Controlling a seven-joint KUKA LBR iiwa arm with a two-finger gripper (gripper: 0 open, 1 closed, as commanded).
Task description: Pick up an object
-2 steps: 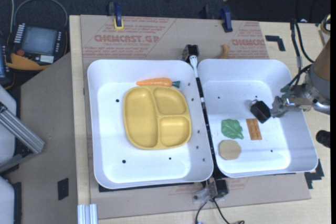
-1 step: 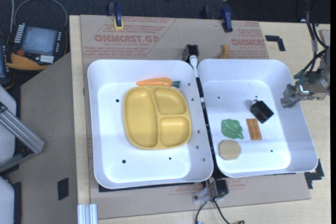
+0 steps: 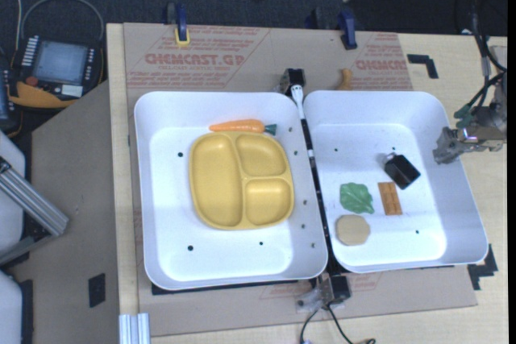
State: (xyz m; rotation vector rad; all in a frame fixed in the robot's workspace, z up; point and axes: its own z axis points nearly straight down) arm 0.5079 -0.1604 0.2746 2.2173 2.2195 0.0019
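We're at the approach stage here, nothing lifted yet, and the gripper (image 3: pixel 451 142) sits out at the right rim of the right bin (image 3: pixel 451 246), just outside the wall. The pickable things lie inside that bin: a black block (image 3: pixel 401 170) nearest the gripper, a green leafy piece (image 3: pixel 355 196), a brown stick (image 3: pixel 389 199) just beside it, and a tan round disc (image 3: pixel 352 230) toward the front. Over in the left bin (image 3: pixel 161 254) we've got a yellow divided plate (image 3: pixel 240 179) with a carrot (image 3: pixel 239 126) along its far edge. To do this well, we'd go for the black block: closest, standing apart from its neighbours, with bare floor around it. We'd centre over it, line up across its narrow side, and come straight down before closing. As for the jaws, we can't tell how they stand, too small and blurred at that rim, and we see nothing between them.
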